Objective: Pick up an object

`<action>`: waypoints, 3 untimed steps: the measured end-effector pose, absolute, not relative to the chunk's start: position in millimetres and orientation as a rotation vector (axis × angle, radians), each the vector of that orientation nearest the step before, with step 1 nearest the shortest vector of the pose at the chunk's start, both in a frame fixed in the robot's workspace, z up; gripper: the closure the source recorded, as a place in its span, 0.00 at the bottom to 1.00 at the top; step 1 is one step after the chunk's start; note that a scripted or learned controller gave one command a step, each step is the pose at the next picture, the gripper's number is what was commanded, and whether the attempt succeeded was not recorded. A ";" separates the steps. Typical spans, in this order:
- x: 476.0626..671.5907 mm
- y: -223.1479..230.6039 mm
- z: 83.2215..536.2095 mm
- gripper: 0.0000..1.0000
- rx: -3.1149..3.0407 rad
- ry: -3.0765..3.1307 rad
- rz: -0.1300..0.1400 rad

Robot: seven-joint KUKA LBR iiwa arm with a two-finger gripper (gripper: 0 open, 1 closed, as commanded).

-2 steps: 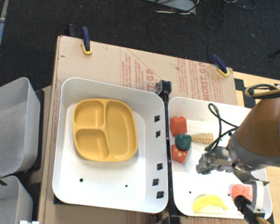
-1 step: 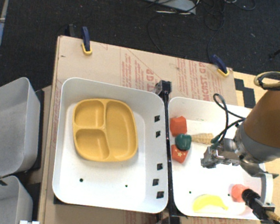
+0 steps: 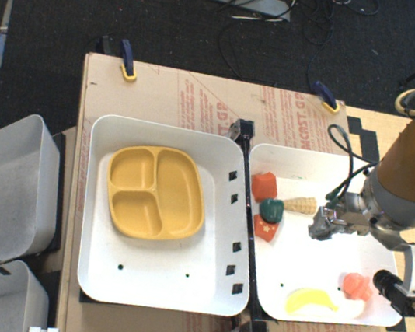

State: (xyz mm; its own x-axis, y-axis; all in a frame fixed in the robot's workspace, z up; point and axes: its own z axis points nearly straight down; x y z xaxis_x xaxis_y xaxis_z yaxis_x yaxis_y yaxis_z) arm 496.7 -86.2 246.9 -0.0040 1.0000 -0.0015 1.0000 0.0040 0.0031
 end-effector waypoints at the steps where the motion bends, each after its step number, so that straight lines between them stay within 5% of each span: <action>1: 512.1 -41.9 231.7 1.00 2.221 2.225 -0.004; 3: 546.8 51.2 233.3 1.00 2.212 2.231 0.001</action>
